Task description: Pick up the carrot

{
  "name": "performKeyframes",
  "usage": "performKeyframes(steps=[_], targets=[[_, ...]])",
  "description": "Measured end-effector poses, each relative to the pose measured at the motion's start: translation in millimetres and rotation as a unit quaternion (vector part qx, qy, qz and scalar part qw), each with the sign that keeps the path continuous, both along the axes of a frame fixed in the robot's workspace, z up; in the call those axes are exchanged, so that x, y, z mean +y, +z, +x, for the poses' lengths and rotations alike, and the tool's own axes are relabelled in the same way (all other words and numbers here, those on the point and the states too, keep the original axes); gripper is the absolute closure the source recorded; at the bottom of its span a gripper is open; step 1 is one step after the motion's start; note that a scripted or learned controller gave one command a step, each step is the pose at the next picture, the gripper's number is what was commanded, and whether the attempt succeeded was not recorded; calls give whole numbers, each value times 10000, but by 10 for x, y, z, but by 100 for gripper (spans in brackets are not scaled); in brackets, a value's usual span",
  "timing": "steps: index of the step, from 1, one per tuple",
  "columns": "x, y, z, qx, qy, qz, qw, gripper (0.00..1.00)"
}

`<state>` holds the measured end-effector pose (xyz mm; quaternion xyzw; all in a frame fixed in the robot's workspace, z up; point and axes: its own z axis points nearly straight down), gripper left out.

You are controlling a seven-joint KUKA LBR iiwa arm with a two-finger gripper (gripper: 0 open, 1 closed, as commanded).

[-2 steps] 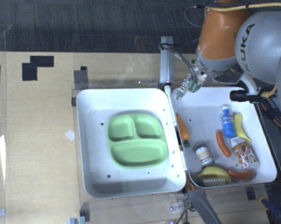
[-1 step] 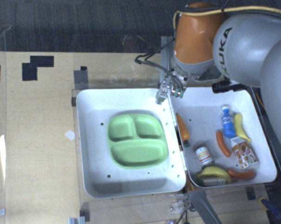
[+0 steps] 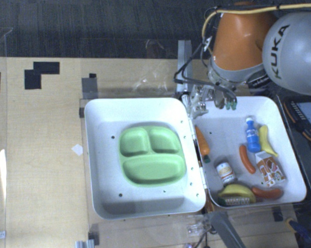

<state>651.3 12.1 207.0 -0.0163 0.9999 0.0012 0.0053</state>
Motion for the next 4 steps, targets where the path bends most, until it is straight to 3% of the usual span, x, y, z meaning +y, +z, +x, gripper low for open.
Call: performKeyframes(steps=[1,2,4], targets=[[-495,609,139,-24,3163,-36,9486,100],[-359,-4,192,-12,4748,-42,8801,100],[552,-195,189,-19,6120,-46,7908,100]])
